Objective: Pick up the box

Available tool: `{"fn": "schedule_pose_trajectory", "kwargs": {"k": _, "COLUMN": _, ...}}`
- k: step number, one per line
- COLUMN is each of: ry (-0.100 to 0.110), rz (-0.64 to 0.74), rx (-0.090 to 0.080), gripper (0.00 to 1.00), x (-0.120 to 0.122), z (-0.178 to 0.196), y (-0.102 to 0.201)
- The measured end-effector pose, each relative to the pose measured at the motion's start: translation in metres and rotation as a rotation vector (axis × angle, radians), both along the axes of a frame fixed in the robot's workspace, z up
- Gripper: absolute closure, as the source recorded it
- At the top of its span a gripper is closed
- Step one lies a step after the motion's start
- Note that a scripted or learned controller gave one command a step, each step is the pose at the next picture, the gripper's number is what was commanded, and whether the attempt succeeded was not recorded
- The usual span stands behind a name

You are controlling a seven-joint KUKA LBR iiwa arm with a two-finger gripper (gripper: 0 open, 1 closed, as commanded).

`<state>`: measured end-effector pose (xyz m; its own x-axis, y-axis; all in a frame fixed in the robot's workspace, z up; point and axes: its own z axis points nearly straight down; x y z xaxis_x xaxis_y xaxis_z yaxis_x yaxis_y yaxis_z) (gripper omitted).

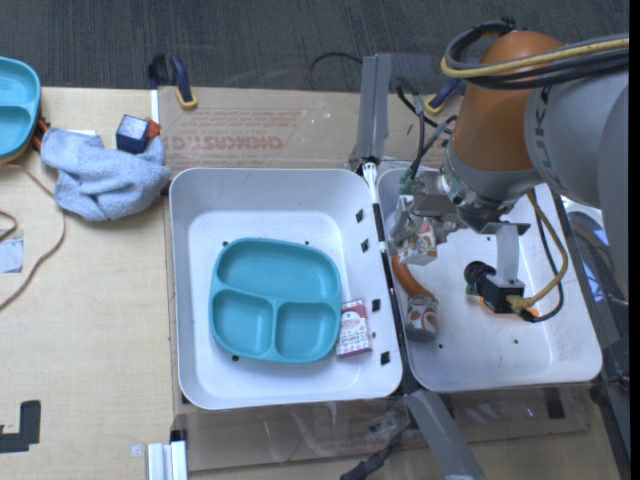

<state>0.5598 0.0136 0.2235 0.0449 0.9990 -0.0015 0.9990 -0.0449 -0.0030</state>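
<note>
A small red and white box [352,329] lies in the left bin [190,268], against the right edge of the teal divided plate [275,300]. My gripper [414,230] hangs over the left side of the right bin [560,353], well right of and above that box. Another small white and red package [423,242] sits right at the gripper's tip; the view does not show whether it is held.
In the right bin, an orange stick-like item [406,272] and a red and white can-like item [421,317] lie below the gripper by the left wall. Off the bins to the left are a grey cloth [105,175] and a small blue block [131,132].
</note>
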Motion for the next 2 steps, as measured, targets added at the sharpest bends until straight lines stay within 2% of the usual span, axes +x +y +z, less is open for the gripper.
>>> {"fn": "schedule_pose_trajectory", "kwargs": {"k": 1, "ry": -0.001, "rz": 0.032, "rx": -0.001, "gripper": 1.00, "x": 0.003, "z": 0.040, "y": 0.025}}
{"fn": "schedule_pose_trajectory", "kwargs": {"k": 2, "ry": 0.001, "rz": -0.111, "rx": -0.001, "gripper": 1.00, "x": -0.031, "z": 0.045, "y": -0.014}}
